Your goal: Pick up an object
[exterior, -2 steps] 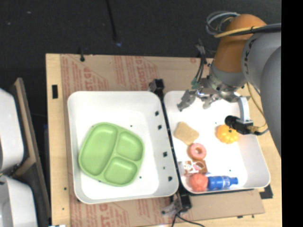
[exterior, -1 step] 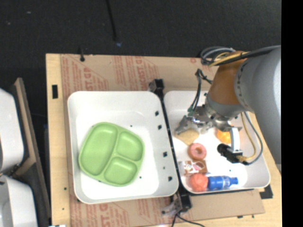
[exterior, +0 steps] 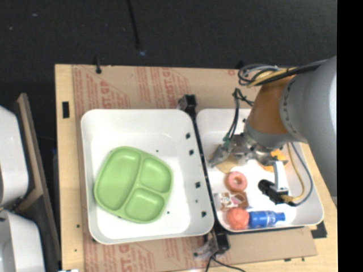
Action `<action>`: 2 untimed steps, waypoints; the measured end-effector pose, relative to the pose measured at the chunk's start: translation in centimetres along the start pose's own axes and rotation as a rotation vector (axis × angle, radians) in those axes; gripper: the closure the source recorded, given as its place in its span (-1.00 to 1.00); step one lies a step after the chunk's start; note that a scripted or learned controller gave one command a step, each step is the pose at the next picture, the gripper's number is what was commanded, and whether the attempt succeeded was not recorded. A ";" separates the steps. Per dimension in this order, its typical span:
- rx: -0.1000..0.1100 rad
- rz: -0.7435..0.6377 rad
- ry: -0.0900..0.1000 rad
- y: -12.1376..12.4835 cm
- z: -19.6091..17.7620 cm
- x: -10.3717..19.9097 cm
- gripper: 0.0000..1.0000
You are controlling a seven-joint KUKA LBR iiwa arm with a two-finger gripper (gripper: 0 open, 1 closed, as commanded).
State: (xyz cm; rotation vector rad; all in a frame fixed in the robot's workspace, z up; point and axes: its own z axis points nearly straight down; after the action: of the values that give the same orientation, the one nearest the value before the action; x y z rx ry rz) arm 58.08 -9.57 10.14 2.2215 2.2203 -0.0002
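nearest me in the right bin (exterior: 315, 207) i see a blue bottle (exterior: 265, 218) lying on its side, touching a red ball (exterior: 238, 218), with a small wrapped packet (exterior: 233, 199) just above them and a pink doughnut (exterior: 236, 181) beyond that. the gripper (exterior: 222, 153) sits low over the bin's left part, beside the doughnut — whether its jaws are spread or pinching i cannot tell. in the left bin (exterior: 108, 126) lies a green divided plate (exterior: 134, 184).

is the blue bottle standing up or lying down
Lying down. The blue bottle rests on its side along the near edge of the right bin, its white cap pointing right, beside a red ball.
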 end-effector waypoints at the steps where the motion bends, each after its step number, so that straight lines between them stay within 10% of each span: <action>1: 0.001 0.002 0.001 -7.3 -0.9 -0.3 -1.00; 2: -0.002 0.002 0.000 -7.1 -1.9 -0.3 1.00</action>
State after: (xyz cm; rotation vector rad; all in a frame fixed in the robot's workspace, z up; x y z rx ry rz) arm 50.93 -9.84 12.02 2.2228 2.2178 0.0022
